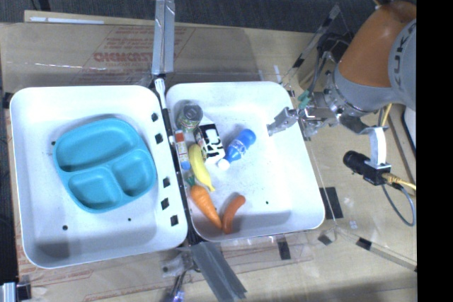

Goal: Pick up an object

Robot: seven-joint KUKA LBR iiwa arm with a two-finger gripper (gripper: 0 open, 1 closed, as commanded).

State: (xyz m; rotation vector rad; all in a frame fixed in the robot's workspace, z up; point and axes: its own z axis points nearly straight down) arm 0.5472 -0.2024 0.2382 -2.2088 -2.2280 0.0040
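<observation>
Nothing picked yet, I'd say. Blue tray [105, 163] fills the left bin [28, 223]. Arm [375, 60] sits at the right edge, gripper [283, 120] over the right bin's [283, 212] upper right rim, fingers slightly apart, empty. Carrots [204, 203], banana [199, 166], blue bottle [238, 146] cluster centre frame, untouched.
</observation>
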